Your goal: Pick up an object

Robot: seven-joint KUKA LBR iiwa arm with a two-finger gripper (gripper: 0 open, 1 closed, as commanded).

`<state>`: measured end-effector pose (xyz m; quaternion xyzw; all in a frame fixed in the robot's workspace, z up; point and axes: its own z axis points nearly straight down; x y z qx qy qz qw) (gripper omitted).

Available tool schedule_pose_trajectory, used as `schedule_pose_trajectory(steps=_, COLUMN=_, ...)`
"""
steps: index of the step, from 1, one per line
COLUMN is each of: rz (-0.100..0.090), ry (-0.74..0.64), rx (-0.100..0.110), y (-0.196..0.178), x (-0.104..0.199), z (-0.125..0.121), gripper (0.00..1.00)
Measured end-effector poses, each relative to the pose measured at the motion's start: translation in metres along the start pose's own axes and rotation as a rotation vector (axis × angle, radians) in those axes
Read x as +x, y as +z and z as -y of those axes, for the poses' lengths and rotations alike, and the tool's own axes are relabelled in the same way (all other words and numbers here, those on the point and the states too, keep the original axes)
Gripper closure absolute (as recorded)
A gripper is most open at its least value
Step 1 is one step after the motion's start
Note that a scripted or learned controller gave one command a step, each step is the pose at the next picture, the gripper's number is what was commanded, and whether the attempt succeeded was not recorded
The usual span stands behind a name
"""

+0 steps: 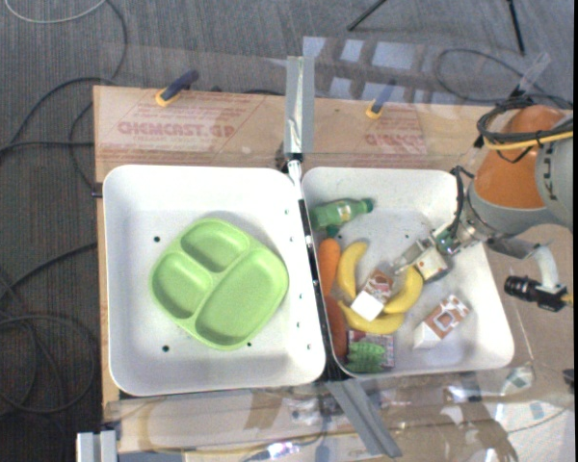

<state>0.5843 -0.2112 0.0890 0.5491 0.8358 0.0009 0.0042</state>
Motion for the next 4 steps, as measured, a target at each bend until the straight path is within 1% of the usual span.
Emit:
schedule_pose_trajectory(steps=1, rz=0.003, ry=0.000, rx=-0.008, y=-0.012, x=0.000, z=-0.003, gripper=1.00)
schedule_pose_trajectory(steps=2, rz=-0.005, ry=0.051, rx=0.006, y=-0.097, x=0.040, z=-0.054, gripper=1.00)
schedule_pose_trajectory(steps=3, rz=-0.006, ry=-0.048, rx=0.007, y=-0.101, x=0.111, z=-0.041, gripper=1.00)
schedule_pose_trajectory(steps=4, rz=-0.007, ry=-0.091, rx=0.008, y=-0.108, x=0.175, z=-0.037, gripper=1.00)
